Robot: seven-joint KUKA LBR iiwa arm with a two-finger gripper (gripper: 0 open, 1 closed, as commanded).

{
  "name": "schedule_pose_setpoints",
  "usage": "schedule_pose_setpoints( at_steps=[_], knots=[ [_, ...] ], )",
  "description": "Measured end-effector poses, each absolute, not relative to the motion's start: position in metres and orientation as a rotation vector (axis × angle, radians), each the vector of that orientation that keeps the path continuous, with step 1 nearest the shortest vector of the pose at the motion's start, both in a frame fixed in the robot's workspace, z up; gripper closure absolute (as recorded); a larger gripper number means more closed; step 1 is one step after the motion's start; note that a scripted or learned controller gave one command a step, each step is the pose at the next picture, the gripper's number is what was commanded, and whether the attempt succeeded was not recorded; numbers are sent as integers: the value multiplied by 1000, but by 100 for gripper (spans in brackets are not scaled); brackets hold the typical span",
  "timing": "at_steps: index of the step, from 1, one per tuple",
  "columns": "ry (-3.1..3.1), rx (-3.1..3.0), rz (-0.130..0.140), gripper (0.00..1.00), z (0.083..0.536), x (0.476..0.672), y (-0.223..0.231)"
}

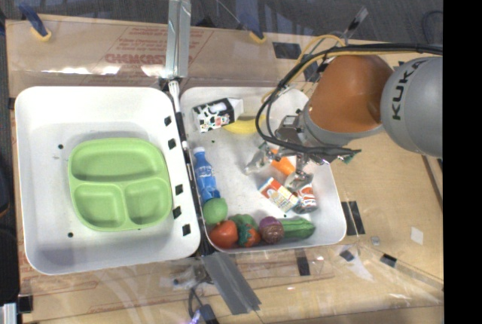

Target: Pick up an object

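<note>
The end effector [285, 166], its state untellable, hung over a small orange block [284, 163]; descending squarely seemed wisest.

Readable lettering on the arm and bench

The grey robot arm [413, 108] bears the black letters "KU" of a brand name beside its orange band. Behind the left white bin [45, 239], the brown cardboard sheet [98, 47] carries red print, too blurred to read.
</note>
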State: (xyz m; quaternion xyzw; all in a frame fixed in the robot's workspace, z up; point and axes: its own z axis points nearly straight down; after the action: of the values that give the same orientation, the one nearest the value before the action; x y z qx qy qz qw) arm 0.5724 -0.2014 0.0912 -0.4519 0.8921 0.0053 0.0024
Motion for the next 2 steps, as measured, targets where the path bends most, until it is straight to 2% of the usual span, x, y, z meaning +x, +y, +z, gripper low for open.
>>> schedule_pose_setpoints(
  at_steps=[1, 2],
  knots=[
    [2798, -1425, 17, 100, 100, 572, -201],
    [2797, -1425, 20, 0, 99, 572, -200]
  ],
)
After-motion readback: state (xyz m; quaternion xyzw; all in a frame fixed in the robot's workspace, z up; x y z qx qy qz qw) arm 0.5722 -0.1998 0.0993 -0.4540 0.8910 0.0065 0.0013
